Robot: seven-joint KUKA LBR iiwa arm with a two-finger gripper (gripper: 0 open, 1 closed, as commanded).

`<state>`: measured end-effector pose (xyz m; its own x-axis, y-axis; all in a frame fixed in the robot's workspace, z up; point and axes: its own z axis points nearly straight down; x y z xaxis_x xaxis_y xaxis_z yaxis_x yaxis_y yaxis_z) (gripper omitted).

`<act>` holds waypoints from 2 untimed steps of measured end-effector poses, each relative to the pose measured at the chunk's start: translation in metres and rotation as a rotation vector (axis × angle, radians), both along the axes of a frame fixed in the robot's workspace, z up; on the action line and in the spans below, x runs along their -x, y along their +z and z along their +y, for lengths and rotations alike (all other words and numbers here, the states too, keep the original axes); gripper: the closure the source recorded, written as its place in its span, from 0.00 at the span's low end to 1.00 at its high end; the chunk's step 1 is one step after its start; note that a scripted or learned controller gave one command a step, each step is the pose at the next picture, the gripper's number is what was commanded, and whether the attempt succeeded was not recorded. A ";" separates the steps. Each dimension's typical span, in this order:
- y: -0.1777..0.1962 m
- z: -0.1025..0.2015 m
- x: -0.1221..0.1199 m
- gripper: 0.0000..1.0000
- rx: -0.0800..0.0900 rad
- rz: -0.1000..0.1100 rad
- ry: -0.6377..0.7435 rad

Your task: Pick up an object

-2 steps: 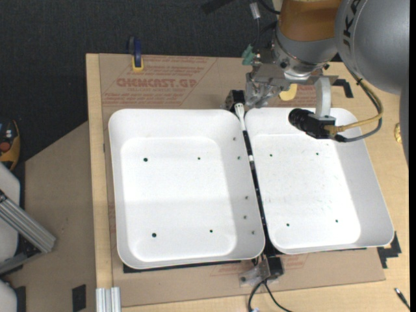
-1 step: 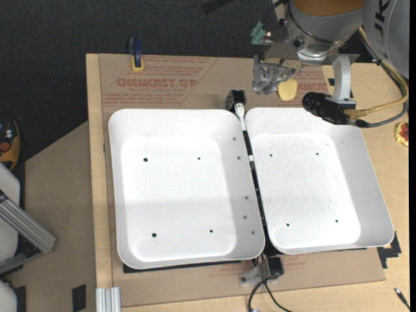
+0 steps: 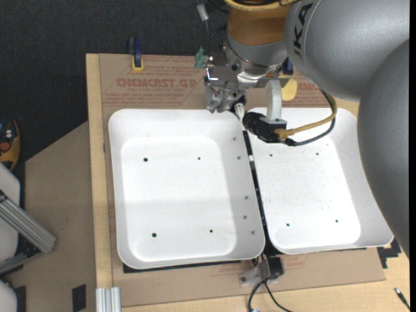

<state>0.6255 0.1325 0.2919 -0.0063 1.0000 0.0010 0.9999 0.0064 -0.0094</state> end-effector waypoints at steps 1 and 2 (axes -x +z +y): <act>0.049 -0.066 -0.020 1.00 0.003 -0.017 -0.012; -0.045 -0.027 -0.040 1.00 0.001 -0.001 -0.003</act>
<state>0.6658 0.1060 0.2471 -0.0029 1.0000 0.0001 1.0000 0.0029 -0.0080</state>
